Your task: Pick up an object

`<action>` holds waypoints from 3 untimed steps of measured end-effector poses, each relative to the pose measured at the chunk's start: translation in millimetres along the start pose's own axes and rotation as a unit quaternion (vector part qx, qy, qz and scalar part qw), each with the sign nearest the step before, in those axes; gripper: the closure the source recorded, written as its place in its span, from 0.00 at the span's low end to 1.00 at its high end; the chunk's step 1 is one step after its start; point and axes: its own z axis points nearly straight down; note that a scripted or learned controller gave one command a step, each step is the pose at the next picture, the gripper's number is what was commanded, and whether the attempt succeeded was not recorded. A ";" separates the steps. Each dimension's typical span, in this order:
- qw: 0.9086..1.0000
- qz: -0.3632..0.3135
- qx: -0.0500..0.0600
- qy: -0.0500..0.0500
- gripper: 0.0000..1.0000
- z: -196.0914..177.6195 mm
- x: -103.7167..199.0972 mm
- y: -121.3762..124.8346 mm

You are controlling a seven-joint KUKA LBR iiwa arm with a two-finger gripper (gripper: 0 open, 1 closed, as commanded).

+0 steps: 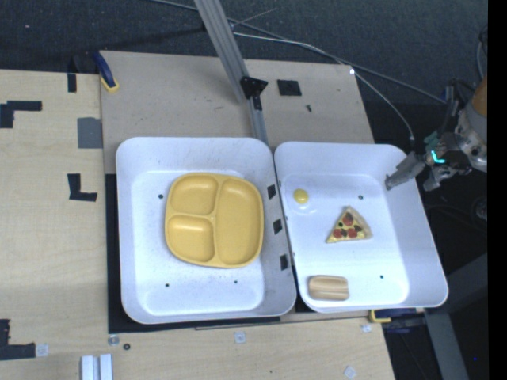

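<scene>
A pizza slice (348, 226) lies mid right bin (412, 212), a yellow ball (301, 197) toward its left wall, a bread roll (328, 287) by the front edge. The gripper (416, 174) hovers over the bin's right rim, fingers apart, gripping nothing. A yellow divided plate (214, 219) fills the left bin (135, 212).

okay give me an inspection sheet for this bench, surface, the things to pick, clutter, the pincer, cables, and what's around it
Surface: tan bench bearing two shallow white bins side by side, left bin and right bin.
Job's things: yellow divided plate in the left bin; small yellow round piece, pizza slice toy and tan bread-like piece in the right bin, all apart from each other.
Clutter: black tape marks on the bench; blue and yellow clamp at the far left corner.
Pincer: pincer over the right bin's far right rim, nothing seen between its fingers.
Cables: thin cables across the dark floor.
Surroundings: grey slanted pole behind the bins.
</scene>
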 end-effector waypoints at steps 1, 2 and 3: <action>1.000 0.000 -0.001 0.000 0.00 -0.9 0.0 0.5; 1.000 0.000 0.001 0.000 0.00 59.7 0.8 8.1; 1.000 0.000 0.001 0.000 0.00 105.4 7.8 6.9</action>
